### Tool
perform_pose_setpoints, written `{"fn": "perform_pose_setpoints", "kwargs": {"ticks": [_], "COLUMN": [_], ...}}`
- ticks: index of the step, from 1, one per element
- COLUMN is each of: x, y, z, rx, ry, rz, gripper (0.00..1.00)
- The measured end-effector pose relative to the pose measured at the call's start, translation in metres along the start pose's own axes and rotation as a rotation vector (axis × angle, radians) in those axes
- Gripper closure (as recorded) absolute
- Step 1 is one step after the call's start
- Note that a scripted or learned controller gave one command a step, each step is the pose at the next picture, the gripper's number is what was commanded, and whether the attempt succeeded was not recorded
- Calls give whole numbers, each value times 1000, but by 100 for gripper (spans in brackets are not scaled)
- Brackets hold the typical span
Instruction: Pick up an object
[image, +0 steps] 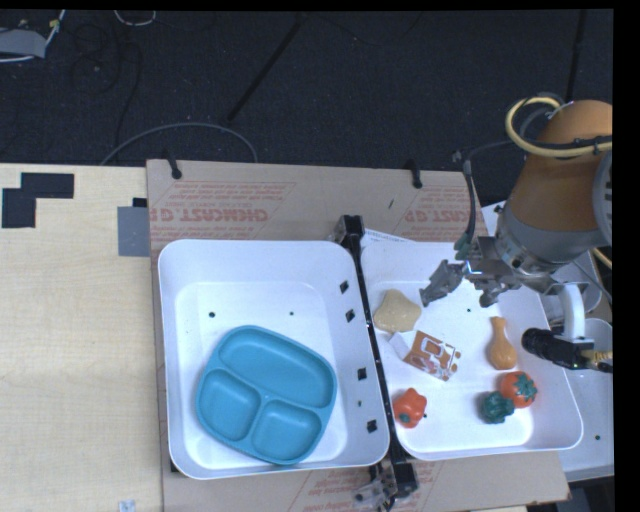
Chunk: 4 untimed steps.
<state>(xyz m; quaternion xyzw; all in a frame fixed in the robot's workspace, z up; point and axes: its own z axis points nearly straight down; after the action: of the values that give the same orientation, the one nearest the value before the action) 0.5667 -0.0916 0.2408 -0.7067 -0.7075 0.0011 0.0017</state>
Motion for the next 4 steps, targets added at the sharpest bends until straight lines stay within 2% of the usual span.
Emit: {"fn": "perform_pose_setpoints", "kwargs": {"ticks": [1, 2, 3, 4], "x": [-1, 5, 6, 4], "y": [-3, -4, -3, -2], "z": [64, 110, 154, 141], "rx": [6, 5, -6, -7], "ry": [1, 1, -3, -1], "rz": [1, 4, 1, 9], "gripper": [0, 0, 0, 100]}}
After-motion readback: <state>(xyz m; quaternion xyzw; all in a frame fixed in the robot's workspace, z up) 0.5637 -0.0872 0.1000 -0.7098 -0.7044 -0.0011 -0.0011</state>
